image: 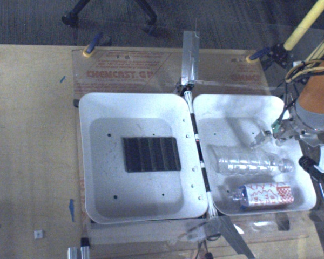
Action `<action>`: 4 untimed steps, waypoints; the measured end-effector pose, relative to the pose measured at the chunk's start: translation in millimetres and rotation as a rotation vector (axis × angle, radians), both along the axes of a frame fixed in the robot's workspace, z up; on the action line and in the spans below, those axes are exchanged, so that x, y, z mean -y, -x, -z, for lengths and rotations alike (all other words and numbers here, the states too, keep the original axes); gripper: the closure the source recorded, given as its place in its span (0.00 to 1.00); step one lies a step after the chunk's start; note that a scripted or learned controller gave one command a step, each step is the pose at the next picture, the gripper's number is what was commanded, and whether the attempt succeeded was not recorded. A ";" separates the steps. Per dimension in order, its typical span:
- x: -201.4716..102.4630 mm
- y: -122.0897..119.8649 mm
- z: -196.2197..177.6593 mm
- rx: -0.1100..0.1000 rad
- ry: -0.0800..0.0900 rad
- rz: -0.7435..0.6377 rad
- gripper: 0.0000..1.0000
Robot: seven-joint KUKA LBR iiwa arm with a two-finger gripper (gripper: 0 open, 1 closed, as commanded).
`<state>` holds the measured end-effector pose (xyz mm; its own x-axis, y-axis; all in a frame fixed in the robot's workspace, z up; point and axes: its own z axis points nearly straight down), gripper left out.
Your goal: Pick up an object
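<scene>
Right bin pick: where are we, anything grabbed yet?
Nothing looks picked yet. The clear plastic bottle and the red-and-white can both lie flat on the floor of the right bin; the dark ridged block sits in the left bin. In hand: the end effector is at the right bin's far right side, above the bottle. Left: grasp and lift.

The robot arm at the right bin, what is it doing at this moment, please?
The arm reaches in over the far right part of the right bin, its gripper low near the bin's right wall. Nothing can be seen held in it. In this bin lie a clear plastic bottle and, nearer the front, a red and white patterned can, both on their sides. The left bin holds a dark ribbed tray. Nothing is lifted yet.
</scene>
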<state>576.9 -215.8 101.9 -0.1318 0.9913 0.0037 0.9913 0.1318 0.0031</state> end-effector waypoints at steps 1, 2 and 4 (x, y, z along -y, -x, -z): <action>-43.5 -55.9 14.8 0.004 0.006 0.000 0.00; -64.3 27.5 -15.6 -0.002 0.004 -0.111 0.00; -104.1 11.9 13.4 0.008 0.006 -0.133 0.00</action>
